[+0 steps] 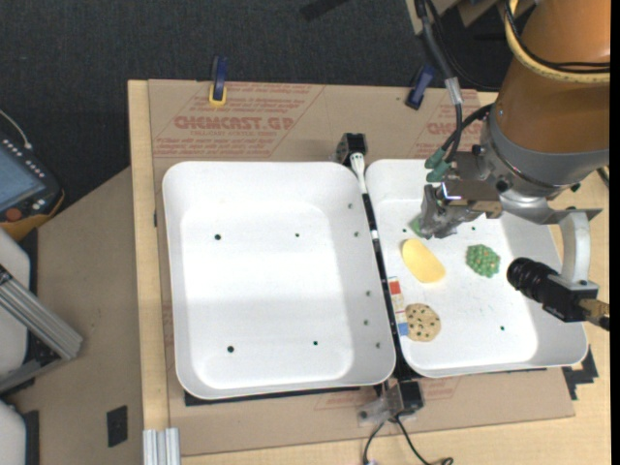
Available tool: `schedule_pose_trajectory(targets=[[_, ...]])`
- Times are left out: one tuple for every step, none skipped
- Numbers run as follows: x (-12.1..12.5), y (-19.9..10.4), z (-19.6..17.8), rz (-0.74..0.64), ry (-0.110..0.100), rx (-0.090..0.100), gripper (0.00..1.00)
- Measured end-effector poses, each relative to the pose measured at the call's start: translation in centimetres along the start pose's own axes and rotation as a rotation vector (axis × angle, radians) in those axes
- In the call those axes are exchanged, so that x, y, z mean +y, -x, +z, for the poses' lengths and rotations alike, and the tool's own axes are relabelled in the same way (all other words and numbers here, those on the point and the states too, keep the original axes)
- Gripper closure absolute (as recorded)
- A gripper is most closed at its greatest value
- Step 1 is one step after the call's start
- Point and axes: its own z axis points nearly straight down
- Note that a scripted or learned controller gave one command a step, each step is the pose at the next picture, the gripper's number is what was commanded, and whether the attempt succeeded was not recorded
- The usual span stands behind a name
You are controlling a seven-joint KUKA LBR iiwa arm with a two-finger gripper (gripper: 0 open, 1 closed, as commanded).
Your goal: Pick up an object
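hovering low over the upper part of the right shallow white plastic bin (542, 352), the grey two-finger gripper (439, 219) hangs just above a smooth pale yellow rounded lump (422, 261); how far it is open i cannot tell. just right of the lump lies a knobbly green broccoli-like piece (481, 259), just below it a flat brown speckled cookie (421, 323). the lump looks light, stiff and perhaps slippery, so i judge a pinch across its narrow middle safest.
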Motion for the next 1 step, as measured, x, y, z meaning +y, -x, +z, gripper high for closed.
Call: schedule_pose_trajectory(targets=[[0.06, -0.30, -1.09, -0.006, 0.004, 0.001, 1.00]])
